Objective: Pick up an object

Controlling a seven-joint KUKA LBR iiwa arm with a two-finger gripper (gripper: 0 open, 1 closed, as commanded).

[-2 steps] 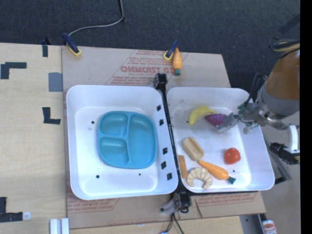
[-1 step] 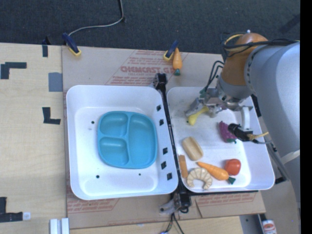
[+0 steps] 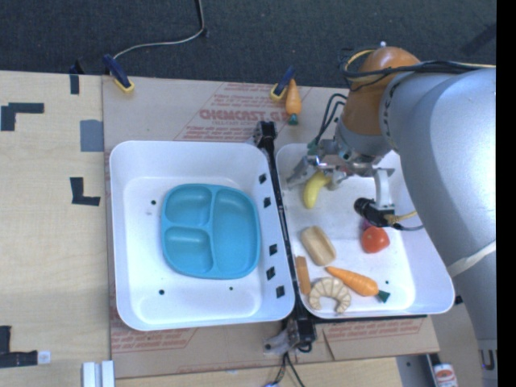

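**Closing in on the banana, grasp not yet made**

While the left bin (image 3: 129, 240) carries just the blue divided plate (image 3: 211, 230), lying flat in its middle, nothing in it looks to be my concern; the pickable things sit in the right bin (image 3: 419, 285), and that is where I am working.

Moving rightward across the divider, I see a thin stick-like piece (image 3: 301, 274) lying along the right bin's left wall, a bread roll (image 3: 318, 245) just beside it, and a croissant (image 3: 331, 293) near the front edge, touching the carrot (image 3: 355, 280) that lies at a slant above it. Toward the back of that bin lies the yellow banana (image 3: 313, 190), and my gripper (image 3: 324, 168) hangs right over its upper end. How wide my gripper is set I cannot tell from this angle. Further right, a red tomato (image 3: 375, 239) rests apart from the rest, beside a dark fitting.

I judge this to be the approach step: I am lined up on the banana but nothing shows it gripped or raised. Next I would need to settle down around the banana across its narrow width, close firmly, and lift straight up, watching that the curved fruit does not roll out sideways.
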